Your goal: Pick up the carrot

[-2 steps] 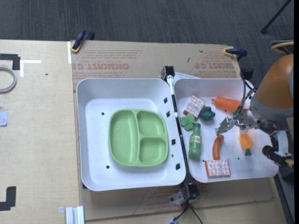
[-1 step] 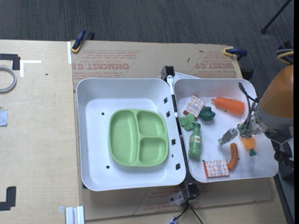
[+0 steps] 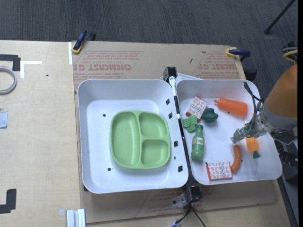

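Hiding carrot point(image 3: 252, 144) partly, gripper point(image 3: 244, 134)

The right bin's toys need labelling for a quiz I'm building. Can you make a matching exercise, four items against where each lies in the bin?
Items:
1. green bottle
2. orange sausage
3. large orange carrot
4. red-and-white packet

Places:
A. at the bin's near edge, flat
B. near the far wall, lying crosswise
C. beside the divider between the bins, about midway
D. just right of the packet, lying lengthwise towards the near edge

Pairs: 1-C, 2-D, 3-B, 4-A
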`<move>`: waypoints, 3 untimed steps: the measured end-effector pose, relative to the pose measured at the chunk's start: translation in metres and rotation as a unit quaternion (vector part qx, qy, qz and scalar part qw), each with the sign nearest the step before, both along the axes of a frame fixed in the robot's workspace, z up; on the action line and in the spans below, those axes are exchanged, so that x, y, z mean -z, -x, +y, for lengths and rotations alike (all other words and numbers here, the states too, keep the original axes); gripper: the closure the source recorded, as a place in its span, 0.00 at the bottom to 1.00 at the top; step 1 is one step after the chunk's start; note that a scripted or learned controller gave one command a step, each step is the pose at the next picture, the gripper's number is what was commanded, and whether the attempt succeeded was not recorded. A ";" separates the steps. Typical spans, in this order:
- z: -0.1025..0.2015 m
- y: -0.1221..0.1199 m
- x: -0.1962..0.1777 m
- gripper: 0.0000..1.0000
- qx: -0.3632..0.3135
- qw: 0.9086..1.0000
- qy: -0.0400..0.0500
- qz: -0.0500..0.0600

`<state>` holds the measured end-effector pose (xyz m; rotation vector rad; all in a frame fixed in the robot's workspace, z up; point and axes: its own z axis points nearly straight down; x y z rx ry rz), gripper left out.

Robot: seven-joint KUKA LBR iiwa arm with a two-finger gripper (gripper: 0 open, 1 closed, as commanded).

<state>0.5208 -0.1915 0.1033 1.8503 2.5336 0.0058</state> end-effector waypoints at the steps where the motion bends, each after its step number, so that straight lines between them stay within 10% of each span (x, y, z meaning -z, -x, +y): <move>1: 0.059 0.030 -0.117 1.00 0.190 0.982 0.000 0.002; 2: 0.059 0.030 -0.117 0.00 0.190 0.982 0.000 0.002; 3: 0.023 0.015 0.011 0.00 0.103 0.995 0.000 0.003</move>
